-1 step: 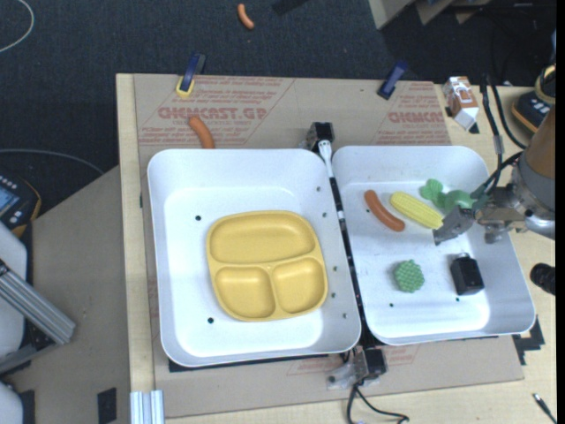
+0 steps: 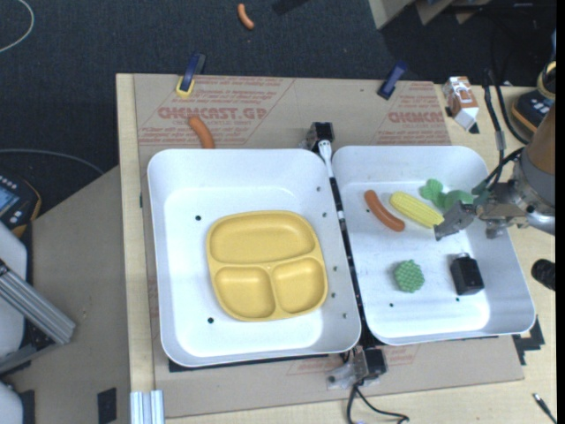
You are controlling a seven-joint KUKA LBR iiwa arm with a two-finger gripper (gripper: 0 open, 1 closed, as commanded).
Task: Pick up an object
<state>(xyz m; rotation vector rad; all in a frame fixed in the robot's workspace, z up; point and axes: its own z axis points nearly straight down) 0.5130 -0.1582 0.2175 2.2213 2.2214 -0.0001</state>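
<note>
Corn [image 2: 415,208] lying in right bin [image 2: 494,307], touching green leafy toy [image 2: 435,191], close beside pincer [image 2: 452,222]. Pincer's opening hard to tell; nothing seen held. Might slip, or bump sausage [image 2: 384,210] just left, since crowded together.

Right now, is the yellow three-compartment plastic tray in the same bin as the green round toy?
No, the yellow three-compartment plastic tray sits in the left white bin, while the green round toy lies in the right white bin.

A yellow three-compartment plastic plate [image 2: 263,264] is seen in the white left bin [image 2: 168,237]. In the white right bin [image 2: 441,318], right of frame, are seen an orange-red sausage [image 2: 384,210], yellow corn cob [image 2: 415,208], bumpy green ball [image 2: 408,276] and black block [image 2: 466,275].
</note>
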